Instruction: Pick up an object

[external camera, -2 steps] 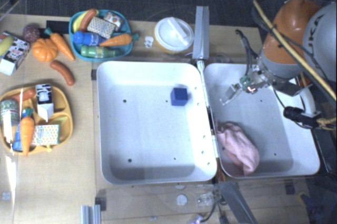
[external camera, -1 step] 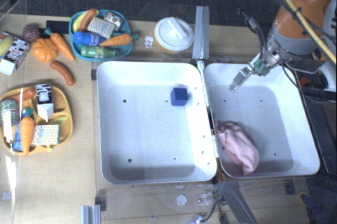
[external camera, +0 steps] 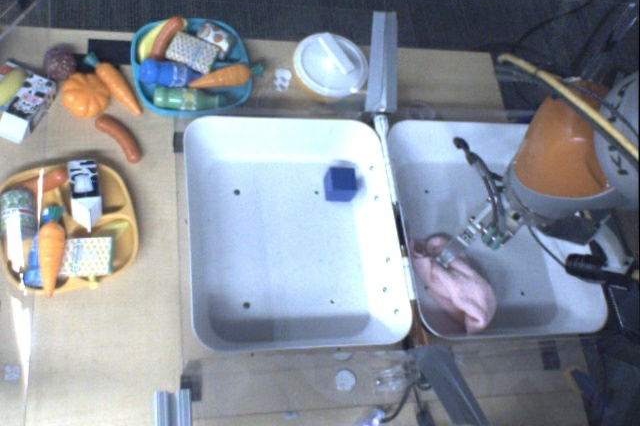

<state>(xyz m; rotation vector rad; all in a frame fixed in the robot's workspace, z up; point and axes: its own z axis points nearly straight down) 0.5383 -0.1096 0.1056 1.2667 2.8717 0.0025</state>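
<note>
Looking down from the one camera, the arm [external camera: 565, 159] comes in from the right and hangs low over the right bin [external camera: 560, 309]. The gripper [external camera: 452, 257] sits right at the top edge of the pink cloth [external camera: 455, 289], which is bunched against the bin's left wall near the front. My guess is that it's after the cloth, since that's the only thing in that bin. Honestly can't tell how wide the gripper is, or if it has any fabric pinched; the tip is too small and blurry against the cloth.

The left bin [external camera: 260, 314] has a blue cube [external camera: 341, 182] sitting alone toward its back right, well apart from the gripper. The toy food [external camera: 185, 64] off to the left is out on the bench, probably just spare stock.
</note>
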